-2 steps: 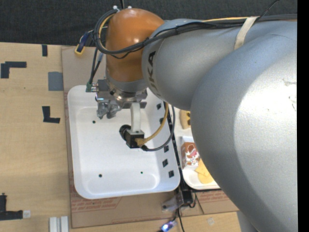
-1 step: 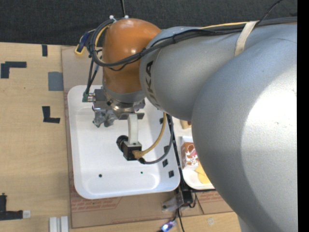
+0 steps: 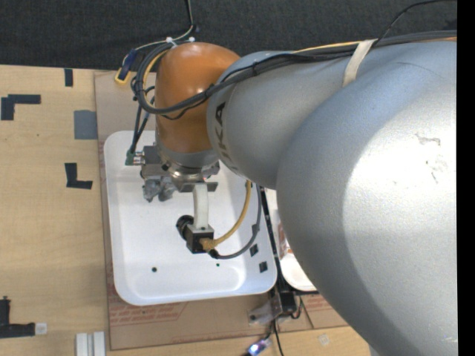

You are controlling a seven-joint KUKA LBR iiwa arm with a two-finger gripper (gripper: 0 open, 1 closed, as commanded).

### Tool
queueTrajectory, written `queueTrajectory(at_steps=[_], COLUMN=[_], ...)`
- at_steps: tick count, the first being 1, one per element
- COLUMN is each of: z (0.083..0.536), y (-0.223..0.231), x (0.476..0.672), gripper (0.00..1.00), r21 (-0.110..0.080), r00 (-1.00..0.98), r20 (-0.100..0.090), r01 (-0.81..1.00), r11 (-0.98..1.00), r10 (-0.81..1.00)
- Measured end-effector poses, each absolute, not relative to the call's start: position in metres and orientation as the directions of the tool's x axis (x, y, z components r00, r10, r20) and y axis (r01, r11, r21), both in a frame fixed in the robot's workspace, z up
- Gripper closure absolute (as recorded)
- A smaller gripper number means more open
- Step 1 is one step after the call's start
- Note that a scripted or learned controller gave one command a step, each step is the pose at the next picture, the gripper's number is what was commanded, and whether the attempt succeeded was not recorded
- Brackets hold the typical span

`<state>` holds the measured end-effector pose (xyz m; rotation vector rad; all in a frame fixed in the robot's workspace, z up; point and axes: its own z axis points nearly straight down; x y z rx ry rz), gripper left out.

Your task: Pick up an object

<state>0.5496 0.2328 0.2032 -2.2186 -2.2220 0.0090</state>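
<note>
Here, small black bits (image 3: 253, 250) by the right rim of the white bin (image 3: 133, 273), at four o'clock from my gripper (image 3: 159, 190), which hangs over the bin's upper half, open or closed I cannot tell, second bin (image 3: 297, 277) at three o'clock.

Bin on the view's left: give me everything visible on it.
The bin is a shallow white tray, plastic by its look, with rounded corners and a low raised rim. It lies flat on a brown cardboard sheet on top of the wooden bench. Two small dark specks mark its floor near the front edge. The gripper hangs over its far half; whether it touches the floor cannot be told. The grey arm covers its far right corner and part of the right rim.
</note>
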Motion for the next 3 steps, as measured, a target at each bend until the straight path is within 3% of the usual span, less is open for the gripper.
queueTrajectory(at_steps=[2,3], z=[0.187,0.189], y=[0.234,0.229], x=[0.579,0.573], gripper=[1.00,1.00], r21=[-0.003,-0.004], r00=[-0.003,-0.003], r20=[-0.001,-0.001], r01=[1.000,1.000], r11=[0.003,0.003], r10=[1.000,1.000])
